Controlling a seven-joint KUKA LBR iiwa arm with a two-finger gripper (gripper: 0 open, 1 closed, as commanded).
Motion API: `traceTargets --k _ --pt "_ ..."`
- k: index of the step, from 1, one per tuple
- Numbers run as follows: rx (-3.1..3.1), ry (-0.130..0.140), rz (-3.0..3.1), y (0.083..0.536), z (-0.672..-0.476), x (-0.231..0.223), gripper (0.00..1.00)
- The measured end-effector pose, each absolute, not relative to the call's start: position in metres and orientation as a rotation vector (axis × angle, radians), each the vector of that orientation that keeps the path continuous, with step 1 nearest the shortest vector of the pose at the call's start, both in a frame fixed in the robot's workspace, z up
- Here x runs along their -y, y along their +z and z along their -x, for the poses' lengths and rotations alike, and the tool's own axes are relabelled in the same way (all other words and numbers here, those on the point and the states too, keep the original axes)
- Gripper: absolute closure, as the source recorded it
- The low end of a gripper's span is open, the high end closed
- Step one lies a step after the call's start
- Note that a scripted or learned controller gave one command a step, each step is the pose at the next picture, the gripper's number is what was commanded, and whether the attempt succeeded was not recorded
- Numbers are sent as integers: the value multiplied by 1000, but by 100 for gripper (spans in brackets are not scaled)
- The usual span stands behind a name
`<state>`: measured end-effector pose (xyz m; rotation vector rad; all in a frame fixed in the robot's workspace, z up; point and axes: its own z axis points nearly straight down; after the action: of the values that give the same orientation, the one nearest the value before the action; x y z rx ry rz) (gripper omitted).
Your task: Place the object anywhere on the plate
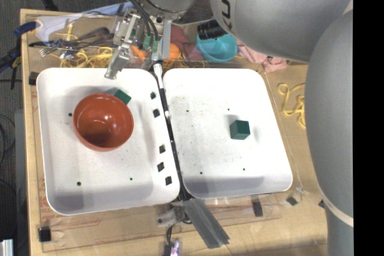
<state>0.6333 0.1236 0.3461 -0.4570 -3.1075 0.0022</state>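
Grey arm casing looms closest to the lens, filling the upper right, its orange band just above the wrist. Below that the gripper (137,58) hangs over the far rim of the left bin (60,189), near the divider; whether the jaws stand wide or narrow I cannot tell from here. A green block (240,129) sits alone in the right bin (264,171), lying toward four o'clock from the jaws and well apart. It looks squarish, with no clear long axis. The red plate (103,121) rests in the left bin, at about seven o'clock from the jaws, with a second small green block (123,96) touching its far edge.
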Motion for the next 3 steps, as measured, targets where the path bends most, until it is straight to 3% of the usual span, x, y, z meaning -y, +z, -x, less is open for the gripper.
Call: traceTargets --k 1,2,3 --pt "3140 2 35 229 -631 -153 0" --pt "3141 1 -21 117 -569 -219 0" --pt "3126 0 331 151 -616 -192 0"
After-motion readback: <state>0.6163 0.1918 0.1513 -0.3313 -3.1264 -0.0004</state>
